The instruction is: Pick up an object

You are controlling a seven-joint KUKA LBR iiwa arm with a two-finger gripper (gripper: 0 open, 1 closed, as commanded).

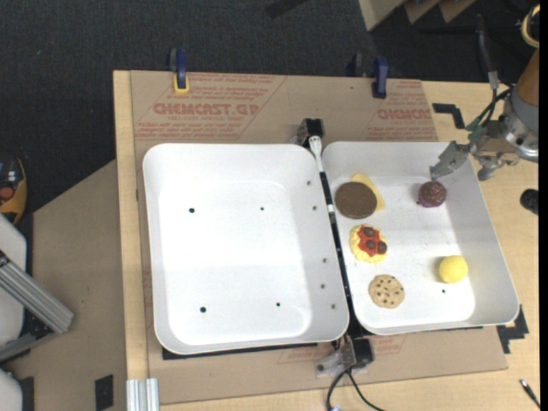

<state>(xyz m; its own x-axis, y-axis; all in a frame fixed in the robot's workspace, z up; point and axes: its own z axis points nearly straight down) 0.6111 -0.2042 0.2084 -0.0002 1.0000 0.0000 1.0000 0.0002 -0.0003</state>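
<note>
Overhead, the tool [467,163] hangs spread wide above the right bin [488,229] on the cardboard-covered bench [257,101].

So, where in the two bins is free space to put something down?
The left bin has a bare floor wall to wall. In the right bin, a patch lies between the cookie and yellow ball. It is crowded near the divider: brown disc, red-topped piece. The gripper hangs beside the purple ball.
</note>
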